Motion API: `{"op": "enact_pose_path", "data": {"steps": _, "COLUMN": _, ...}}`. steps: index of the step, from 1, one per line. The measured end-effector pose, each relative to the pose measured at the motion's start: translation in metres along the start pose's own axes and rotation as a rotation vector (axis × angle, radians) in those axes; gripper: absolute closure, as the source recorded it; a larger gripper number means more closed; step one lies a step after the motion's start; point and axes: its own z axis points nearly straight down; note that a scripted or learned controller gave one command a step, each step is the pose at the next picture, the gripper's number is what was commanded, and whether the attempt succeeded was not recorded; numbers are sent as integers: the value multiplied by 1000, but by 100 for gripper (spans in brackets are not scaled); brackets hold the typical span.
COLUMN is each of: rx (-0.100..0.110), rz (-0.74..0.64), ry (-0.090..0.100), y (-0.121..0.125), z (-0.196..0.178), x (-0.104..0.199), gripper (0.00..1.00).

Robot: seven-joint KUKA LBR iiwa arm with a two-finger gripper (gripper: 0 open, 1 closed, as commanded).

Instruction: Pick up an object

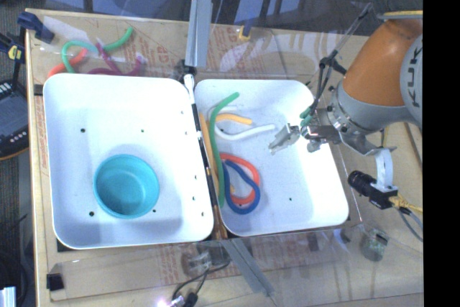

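Tool point(282, 140) hovers in the right bin point(316, 208), apparently narrow and empty, near the white tube point(248, 131) (toward the far edge); closing beside it would catch nothing.

Left bin point(65, 118): teal bowl point(127, 186) near its front-left; right bin point(316, 205): green strip point(218, 147) along the left wall, yellow strip point(231, 118), white strip point(246, 131), red loop point(243, 167) overlapping blue loop point(241, 194); pincer point(282, 139) over the right bin's middle, just right of the white strip's end; more coloured strips point(97, 56) on the desk point(302, 47) behind the left bin.
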Motion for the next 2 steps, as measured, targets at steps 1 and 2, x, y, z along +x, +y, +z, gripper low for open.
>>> {"op": "enact_pose_path", "data": {"steps": 1, "rx": 0, "rz": -86, "ry": -1, "y": -5, "z": 138, "x": 46, "gripper": 0}}
{"op": "enact_pose_path", "data": {"steps": 2, "rx": 8, "rz": -211, "ry": -11, "y": 73, "z": 157, "x": 55, "gripper": 0}}
